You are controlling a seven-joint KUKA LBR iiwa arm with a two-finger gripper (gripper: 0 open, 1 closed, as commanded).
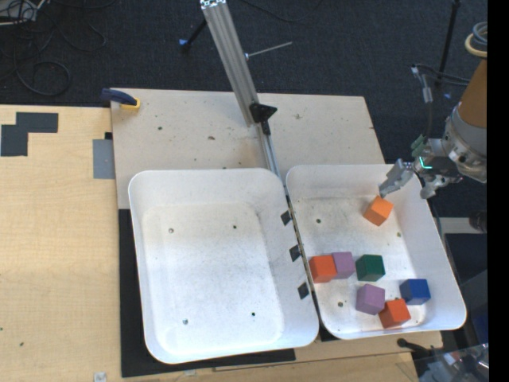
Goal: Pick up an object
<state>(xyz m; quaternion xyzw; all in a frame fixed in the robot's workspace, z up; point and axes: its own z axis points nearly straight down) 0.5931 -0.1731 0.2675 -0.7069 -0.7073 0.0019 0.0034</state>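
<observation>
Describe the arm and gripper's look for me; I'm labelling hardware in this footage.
At the view's right edge, the arm shows an orange-tan band above a grey metallic wrist section. Below it, the gripper is grey metal with slim fingers and a small teal-green light glowing near its base. A thin dark cable or rod runs along beside the arm. No readable markings can be made out.

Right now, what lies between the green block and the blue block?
In the camera view, only bare white bin floor separates the green block and blue block.
</observation>
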